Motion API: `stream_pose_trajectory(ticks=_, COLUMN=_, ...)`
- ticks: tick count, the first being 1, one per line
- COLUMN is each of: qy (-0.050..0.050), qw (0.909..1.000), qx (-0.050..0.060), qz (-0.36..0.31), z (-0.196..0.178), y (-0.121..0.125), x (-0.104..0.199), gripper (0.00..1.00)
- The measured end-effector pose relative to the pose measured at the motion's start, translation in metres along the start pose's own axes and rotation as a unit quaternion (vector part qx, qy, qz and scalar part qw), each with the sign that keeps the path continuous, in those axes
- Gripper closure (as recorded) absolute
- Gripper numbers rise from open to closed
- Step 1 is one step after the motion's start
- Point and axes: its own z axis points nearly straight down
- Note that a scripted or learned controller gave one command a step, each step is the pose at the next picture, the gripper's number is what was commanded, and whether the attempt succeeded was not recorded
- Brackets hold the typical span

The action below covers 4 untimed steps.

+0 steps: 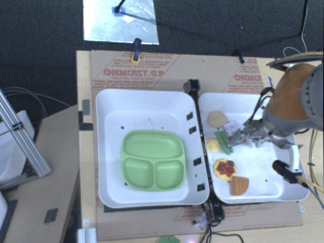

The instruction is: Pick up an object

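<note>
On bench [167,67]: two white bins | dark carpet [40,44] | metal sheet [120,14]

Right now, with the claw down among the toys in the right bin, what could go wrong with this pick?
1. The claw sits in a tight cluster: green piece, tan round piece and yellow piece. It may nudge a neighbour or catch two.
2. These lie near the right bin's left wall, so the claw may scrape it.

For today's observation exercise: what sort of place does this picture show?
Probably a robotics lab test bench: a grey, orange-banded robot arm reaches over two shallow white plastic bins, one holding small toy foods.
</note>
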Motion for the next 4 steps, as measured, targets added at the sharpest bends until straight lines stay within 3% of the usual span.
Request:
stream_pose_trajectory(ticks=1, qy=0.000, qw=1.0000, qx=-0.007, qz=-0.005, z=-0.018, y=0.042, x=0.012, gripper=0.00)
stream_pose_trajectory(ticks=2, qy=0.001, qw=1.0000, qx=-0.008, qz=-0.002, z=0.017, y=0.021, x=0.016, gripper=0.00)
stream_pose_trajectory(ticks=3, qy=0.001, qw=0.9999, qx=-0.011, qz=-0.004, z=0.003, y=0.023, x=0.016, gripper=1.00)
stream_pose_trajectory(ticks=4, qy=0.001, qw=0.9999, qx=-0.009, qz=-0.007, z=-0.086, y=0.013, x=0.075, gripper=1.00)
